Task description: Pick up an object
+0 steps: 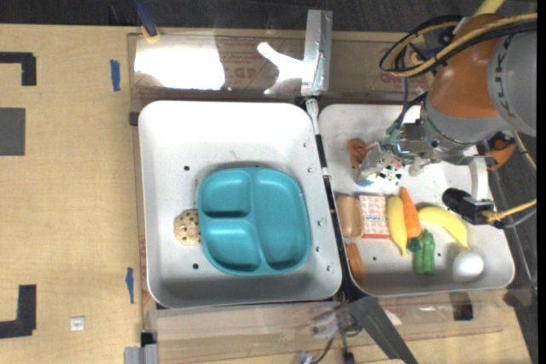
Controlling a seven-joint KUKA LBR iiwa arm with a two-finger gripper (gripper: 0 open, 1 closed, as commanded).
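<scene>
**Arm low over the right bin's far end, above the toy food**

The grey arm with its orange band (465, 85) reaches in from the right and bends down over the far part of the right white bin (499, 281). Its two-finger gripper (394, 156) hangs just above a small brownish toy (358, 152) and a speckled white piece (388, 175); whether it is open, closed or holding anything cannot be made out.

The pickable things crowd the near half of this bin: a tan hot-dog-like roll (347, 216) along the left wall, a pink-and-white flat packet (372, 216) beside it, a yellow corn-like stick (397, 226), an orange carrot with a green top (413, 226), a curved yellow banana (445, 223) and a white egg-shaped ball (467, 266) in the near right corner. Bare floor remains along the bin's far wall and near its left corner.

The left white bin (162, 141) carries a glossy teal plastic tray with three compartments (253, 219), lying near its middle, and a round tan speckled cookie (187, 227) touching the tray's left edge. Open white floor runs across that bin's far half.
</scene>
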